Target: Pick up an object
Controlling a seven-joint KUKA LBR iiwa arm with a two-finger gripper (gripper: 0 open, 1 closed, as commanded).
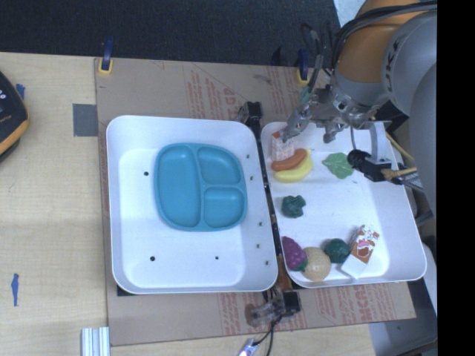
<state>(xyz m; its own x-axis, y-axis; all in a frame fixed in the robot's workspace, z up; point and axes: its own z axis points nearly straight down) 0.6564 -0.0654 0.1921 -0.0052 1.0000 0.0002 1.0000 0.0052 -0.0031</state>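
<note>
The arm point(393, 43) is reaching in from 3 o'clock and is hanging over the right bin point(386, 213), toward its 11 o'clock corner. The gripper point(308, 133) is standing with its two fingers spread apart, and nothing is sitting between them. One finger point(292, 129) is pointing down just beside a small pink and white packet point(282, 148), but whether they are touching I cannot tell.

Just at 6 o'clock of the packet, a yellow banana point(295, 172) is lying with an orange sausage point(289, 160) on it. A light green leaf point(338, 164) is lying at 3 o'clock of the banana, and a dark green piece point(292, 205) is resting near the middle of the bin.

Along the 6 o'clock edge a purple piece point(294, 254), a beige ball point(317, 263), another dark green piece point(336, 249) and a red and white carton point(364, 245) are lying in a row.

The left bin point(119, 199) is holding a blue divided plate point(200, 185).
</note>
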